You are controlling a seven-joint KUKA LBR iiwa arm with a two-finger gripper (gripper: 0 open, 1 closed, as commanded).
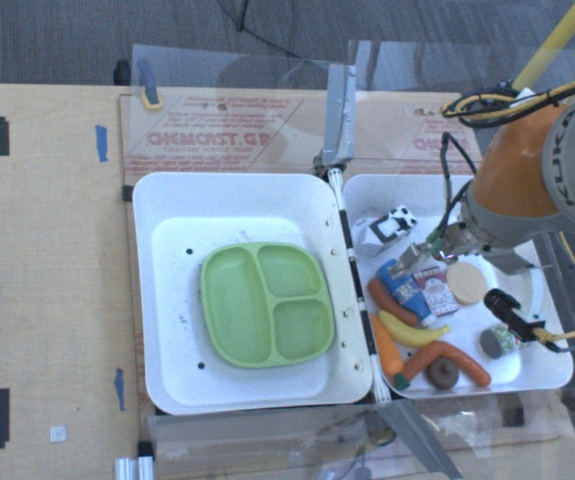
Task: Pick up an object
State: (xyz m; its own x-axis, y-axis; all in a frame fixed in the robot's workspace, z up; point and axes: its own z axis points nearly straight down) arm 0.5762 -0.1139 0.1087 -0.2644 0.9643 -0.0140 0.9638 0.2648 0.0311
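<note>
End effector (429, 251), grip state unclear, hovers above a blue packet (404, 286) with white label.

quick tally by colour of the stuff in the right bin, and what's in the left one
Right white bin, as far as I can tell:
orange carrot-like pieces: 3
yellow banana: 1
blue packet: 1
brown ring: 1
Left white bin:
green divided plate: 1
Total: 7

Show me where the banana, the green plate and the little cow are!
banana (414, 332): camera view, middle of its yellow body.
green plate (229, 308): camera view, its big left compartment.
little cow (399, 220): camera view, its black-and-white body.
</note>
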